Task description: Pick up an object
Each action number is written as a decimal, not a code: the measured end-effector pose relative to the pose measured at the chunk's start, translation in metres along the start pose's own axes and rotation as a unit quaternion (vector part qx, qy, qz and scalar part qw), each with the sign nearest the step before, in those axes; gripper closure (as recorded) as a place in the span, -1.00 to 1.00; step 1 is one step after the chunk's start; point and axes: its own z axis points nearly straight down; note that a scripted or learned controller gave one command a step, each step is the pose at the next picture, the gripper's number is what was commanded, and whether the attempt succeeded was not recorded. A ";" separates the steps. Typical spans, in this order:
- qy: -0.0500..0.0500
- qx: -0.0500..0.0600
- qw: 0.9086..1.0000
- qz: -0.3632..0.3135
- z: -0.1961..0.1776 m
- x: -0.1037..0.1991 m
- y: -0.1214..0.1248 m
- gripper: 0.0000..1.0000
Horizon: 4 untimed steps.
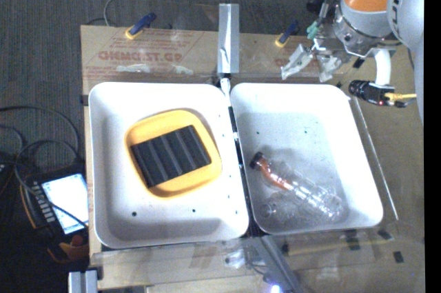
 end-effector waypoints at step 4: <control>0.000 0.000 0.992 -0.123 0.130 0.024 -0.081 -1.00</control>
